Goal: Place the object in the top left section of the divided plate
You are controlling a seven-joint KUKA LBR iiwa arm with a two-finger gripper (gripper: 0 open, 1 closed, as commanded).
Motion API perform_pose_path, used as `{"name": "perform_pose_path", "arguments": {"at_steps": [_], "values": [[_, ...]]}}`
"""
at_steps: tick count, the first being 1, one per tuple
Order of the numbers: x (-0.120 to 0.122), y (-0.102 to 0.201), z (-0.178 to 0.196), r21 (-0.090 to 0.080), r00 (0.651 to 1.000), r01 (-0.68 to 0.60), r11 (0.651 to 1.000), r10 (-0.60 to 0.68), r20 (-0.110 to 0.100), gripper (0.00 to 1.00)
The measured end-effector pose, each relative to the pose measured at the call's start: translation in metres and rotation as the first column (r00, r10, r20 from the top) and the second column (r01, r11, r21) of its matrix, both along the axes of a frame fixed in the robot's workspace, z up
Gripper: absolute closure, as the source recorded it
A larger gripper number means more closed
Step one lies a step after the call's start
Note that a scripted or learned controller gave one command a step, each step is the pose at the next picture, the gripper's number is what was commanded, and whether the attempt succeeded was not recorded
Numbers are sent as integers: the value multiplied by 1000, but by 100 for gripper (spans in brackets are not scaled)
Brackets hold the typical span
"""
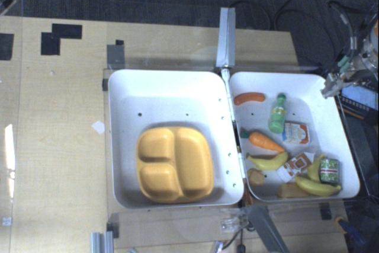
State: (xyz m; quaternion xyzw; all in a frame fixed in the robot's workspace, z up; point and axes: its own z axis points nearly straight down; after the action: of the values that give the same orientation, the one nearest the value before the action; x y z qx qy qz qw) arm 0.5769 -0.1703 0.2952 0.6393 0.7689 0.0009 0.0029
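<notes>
A yellow divided plate [175, 163] lies in the left bin [127, 103], with two small sections on its left and one long section on its right. All its sections are bare. The right bin [314, 92] holds toy food: a sausage [249, 98], a green bottle [277, 114], a carrot [266, 141], a small carton [295, 132], two bananas [267, 162] [317, 185] and a green can [329, 170]. My gripper [335, 83] hangs at the right bin's far right corner, above its rim, away from the food.
A metal post [227, 38] stands behind the seam between the bins. A second small carton [297, 165] and brownish pieces [256, 176] lie at the right bin's front. Cables run over the dark floor behind the bench. Black marks sit on the wooden bench top at the far left.
</notes>
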Motion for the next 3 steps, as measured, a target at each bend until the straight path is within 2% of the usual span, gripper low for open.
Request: {"name": "perform_pose_path", "arguments": {"at_steps": [1,2,3], "values": [[0,0,0,0,1000,0,1000,0,0,0],[-72,0,57,0,996,84,996,-84,2,0],[-89,29,-127,2,992,-130,992,130,-3,0]]}}
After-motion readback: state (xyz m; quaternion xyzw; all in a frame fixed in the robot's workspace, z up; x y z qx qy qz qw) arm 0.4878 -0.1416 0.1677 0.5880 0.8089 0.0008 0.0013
